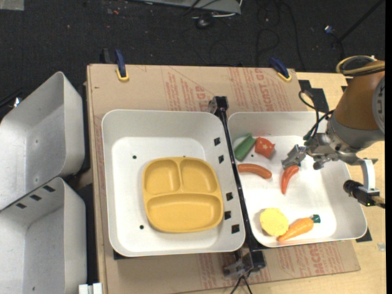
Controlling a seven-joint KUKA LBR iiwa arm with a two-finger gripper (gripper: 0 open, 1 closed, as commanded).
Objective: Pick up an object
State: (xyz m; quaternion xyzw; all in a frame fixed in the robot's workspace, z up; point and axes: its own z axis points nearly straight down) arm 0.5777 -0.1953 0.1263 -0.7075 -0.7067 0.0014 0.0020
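Tool [296,157] poised just above red chili pepper [288,177], at 3 o'clock in right bin [343,228]; grip state impossible to tell. Probably light, stiff, slick plastic; best pinched across the thick middle.

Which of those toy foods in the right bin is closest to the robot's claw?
The red chilli. It lies just below the gripper, its upper end at the fingertips. The tomato, sausage and carrot lie farther off.
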